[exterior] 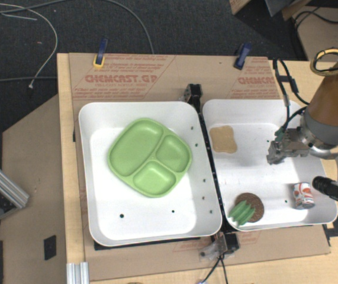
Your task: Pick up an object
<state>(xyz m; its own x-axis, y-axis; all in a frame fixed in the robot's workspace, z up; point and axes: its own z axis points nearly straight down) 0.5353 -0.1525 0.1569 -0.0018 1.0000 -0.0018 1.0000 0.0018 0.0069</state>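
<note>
Nearest the camera, along the front wall of the right bin, lie a brown disc bearing a green ribbed piece and, toward the right corner, a small red-and-white can. Further back, the gripper hangs low over the right bin's floor with nothing visible between its fingers; their spread cannot be told. A tan flat piece lies near the dividing wall. The left bin holds a green divided plate.
</note>
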